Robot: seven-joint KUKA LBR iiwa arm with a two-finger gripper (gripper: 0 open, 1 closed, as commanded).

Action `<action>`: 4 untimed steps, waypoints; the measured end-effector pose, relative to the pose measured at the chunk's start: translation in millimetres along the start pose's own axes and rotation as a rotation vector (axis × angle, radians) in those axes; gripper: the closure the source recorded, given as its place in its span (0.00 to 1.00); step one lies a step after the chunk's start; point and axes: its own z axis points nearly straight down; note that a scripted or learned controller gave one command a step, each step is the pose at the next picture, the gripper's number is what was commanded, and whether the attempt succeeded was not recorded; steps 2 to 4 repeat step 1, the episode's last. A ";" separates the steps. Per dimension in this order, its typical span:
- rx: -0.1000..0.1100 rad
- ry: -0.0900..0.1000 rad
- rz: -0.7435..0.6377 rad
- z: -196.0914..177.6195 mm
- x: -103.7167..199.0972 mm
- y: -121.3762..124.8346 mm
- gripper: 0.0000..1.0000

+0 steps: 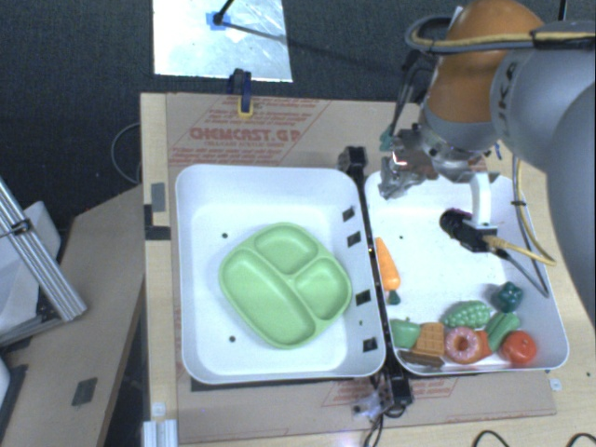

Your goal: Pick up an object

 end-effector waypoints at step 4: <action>0.001 0.000 -0.001 11.7 59.1 8.6 1.00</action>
